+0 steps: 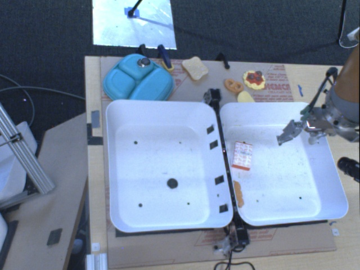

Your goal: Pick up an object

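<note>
A small white packet with red print [242, 155] lies flat in the right bin [315, 207], close to the bin's left wall. An orange, finger-shaped item [238, 193] rests lower down against that same wall. In the left bin [129, 117] sits a small dark round object [172, 183]. My gripper [297, 138] hangs over the upper right part of the right bin, to the right of the packet and apart from it. It is open, and nothing is between its fingers [284, 135].
Behind the bins on the bench lie a blue divided plate [138, 79], a toy toast slice [195, 68], a pretzel [233, 85], a small pizza-like piece [255, 79] and a yellow piece [245, 97]. A black divider with clips [220, 151] runs between the bins.
</note>
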`<state>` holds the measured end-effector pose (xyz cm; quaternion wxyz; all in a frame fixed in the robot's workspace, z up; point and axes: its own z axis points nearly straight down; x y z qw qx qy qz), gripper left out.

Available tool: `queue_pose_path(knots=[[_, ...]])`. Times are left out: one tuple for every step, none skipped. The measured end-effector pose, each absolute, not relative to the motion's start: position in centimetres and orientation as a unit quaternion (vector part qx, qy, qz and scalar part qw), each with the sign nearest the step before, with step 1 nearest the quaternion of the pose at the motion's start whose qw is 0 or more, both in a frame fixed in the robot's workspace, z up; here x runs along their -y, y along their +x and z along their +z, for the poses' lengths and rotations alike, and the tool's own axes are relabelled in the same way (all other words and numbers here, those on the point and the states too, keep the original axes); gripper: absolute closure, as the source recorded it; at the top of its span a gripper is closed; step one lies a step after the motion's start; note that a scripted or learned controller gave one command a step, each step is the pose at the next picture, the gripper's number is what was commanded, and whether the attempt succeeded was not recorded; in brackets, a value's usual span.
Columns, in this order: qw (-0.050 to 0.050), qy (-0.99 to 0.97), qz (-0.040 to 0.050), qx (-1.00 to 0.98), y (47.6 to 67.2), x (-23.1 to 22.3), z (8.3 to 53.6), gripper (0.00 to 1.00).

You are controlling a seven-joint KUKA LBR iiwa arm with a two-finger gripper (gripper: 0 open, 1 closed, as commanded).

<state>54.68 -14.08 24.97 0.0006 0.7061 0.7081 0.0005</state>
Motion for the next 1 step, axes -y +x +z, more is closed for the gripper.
queue_pose_path(knots=[[0.001,0.707,-0.0006,-0.707,59.50,18.54,9.81,0.00]])
